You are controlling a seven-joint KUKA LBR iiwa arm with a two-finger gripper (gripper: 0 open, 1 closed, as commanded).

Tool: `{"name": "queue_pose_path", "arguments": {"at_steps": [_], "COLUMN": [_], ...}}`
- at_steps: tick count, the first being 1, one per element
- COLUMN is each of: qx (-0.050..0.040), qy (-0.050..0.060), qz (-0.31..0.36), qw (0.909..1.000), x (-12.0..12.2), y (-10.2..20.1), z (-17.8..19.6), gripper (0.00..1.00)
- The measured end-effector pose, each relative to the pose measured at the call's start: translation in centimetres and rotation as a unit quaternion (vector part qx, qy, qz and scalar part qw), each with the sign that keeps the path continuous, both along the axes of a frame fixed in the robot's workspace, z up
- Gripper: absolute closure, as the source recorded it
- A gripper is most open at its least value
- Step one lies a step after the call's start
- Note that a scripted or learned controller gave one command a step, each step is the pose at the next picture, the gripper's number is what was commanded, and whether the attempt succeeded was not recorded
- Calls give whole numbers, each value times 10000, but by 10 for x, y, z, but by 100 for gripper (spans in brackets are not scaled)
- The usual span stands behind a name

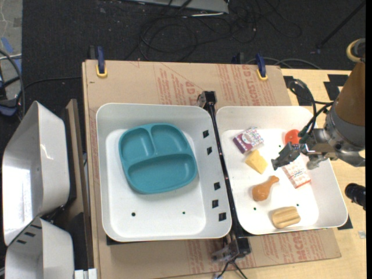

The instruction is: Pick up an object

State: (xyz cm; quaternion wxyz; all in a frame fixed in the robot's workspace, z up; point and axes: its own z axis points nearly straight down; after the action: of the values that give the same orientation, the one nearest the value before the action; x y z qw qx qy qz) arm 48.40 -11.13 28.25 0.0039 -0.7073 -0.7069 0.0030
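right bin (325,214) crowded: cheese wedge (256,163), drumstick (265,188), bread (285,217) close-set; near-left corner seemingly open.

A brown bench (174,80) printed with red lettering fills the middle of the frame. Two shallow white bins sit on it side by side, the left bin (110,173) touching the right bin (331,214) along a dark seam. A teal divided plate (157,158) lies flat in the upper part of the left bin. Two yellow-and-blue clamps (101,63) (261,67) grip the bench's far edge. Black cables (168,28) trail over the dark floor (52,39) at the top. White containers (32,161) stand at the left edge.
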Motion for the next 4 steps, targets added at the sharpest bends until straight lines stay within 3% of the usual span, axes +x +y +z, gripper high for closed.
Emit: {"name": "queue_pose_path", "arguments": {"at_steps": [1, 4], "qx": [-7, 1], "qy": [-47, -25], "qz": [11, -6], "qw": [10000, 10000], "x": [2, -3], "y": [0, -1], "z": [5, -151], "gripper": [0, 0]}}
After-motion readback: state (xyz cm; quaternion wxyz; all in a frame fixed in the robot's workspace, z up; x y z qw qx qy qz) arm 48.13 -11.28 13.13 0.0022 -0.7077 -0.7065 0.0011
